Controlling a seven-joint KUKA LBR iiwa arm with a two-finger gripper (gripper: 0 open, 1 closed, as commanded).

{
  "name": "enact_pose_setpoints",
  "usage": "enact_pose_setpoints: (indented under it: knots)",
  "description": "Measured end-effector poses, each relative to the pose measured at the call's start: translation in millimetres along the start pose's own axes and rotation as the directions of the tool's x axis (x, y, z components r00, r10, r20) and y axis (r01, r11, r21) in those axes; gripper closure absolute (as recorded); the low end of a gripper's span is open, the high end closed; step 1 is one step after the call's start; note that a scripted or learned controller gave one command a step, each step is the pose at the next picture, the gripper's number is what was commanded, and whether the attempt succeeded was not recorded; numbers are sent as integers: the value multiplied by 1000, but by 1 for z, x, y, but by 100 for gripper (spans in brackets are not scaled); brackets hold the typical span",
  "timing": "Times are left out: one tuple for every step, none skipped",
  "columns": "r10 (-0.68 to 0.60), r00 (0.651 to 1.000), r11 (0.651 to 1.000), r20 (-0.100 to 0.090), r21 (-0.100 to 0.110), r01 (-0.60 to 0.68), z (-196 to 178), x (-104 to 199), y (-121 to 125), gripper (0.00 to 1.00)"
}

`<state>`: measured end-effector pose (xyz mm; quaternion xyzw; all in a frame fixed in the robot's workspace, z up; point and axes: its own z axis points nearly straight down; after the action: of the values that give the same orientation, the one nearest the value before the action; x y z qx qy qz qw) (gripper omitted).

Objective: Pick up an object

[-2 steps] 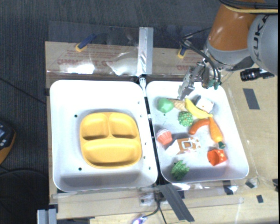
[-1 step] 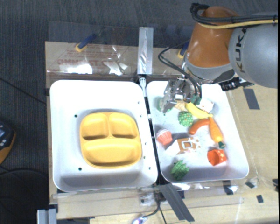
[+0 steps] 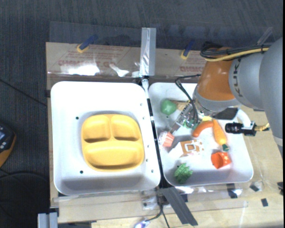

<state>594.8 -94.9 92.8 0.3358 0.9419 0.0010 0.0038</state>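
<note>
- Landmark: the centre divider (image 3: pixel 152 127), the ridge where the two white bins meet; every place below is given from it.
- Left bin (image 3: pixel 66 175): lies to the left of the divider and holds a yellow sectioned tray (image 3: pixel 113 141), flat, near the bin's middle.
- Right bin (image 3: pixel 244 167): lies to the right of the divider and holds all the small items.
- Green ball (image 3: pixel 168 107): just right of the divider, toward the far end.
- Pink-and-white piece (image 3: pixel 166 139): almost against the divider, midway along it; its kind is too small to tell.
- Orange-and-white card (image 3: pixel 192 147): a little further right of the divider, lying flat.
- Green leafy item (image 3: pixel 183 172): right of the divider, near end.
- Orange carrot-like pieces (image 3: pixel 213 128): well right of the divider; one lies slantwise, one runs toward the near end.
- Red-orange block (image 3: pixel 221 159): well right of the divider, nearer than the carrots.
- Arm (image 3: pixel 221 80): grey with an orange band, reaching into the right bin's far half.
- Gripper (image 3: pixel 184 118): low, between the green ball and the slanted carrot; whether the claw stands wide, narrow or closed on anything cannot be told, since the tip is small and cluttered.
- Step in hand, as judged: choosing and closing on one item; nothing is visibly held.
- Advice: the nearest candidates are the slanted carrot and the green ball; centre over one item alone, align across the carrot's narrow width, descend straight, and keep clear of the card and the bin wall.
</note>
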Motion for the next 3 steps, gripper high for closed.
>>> enact_pose_setpoints:
  knots:
    - [0, 1000, 1000, 1, 1, 0, 1, 0, 0, 0]
    - [-1, 1000, 1000, 5, -1, 1, -10, -1, 1, 100]
    - [24, 1000, 1000, -3, 5, -24, -147, -31, 19, 100]
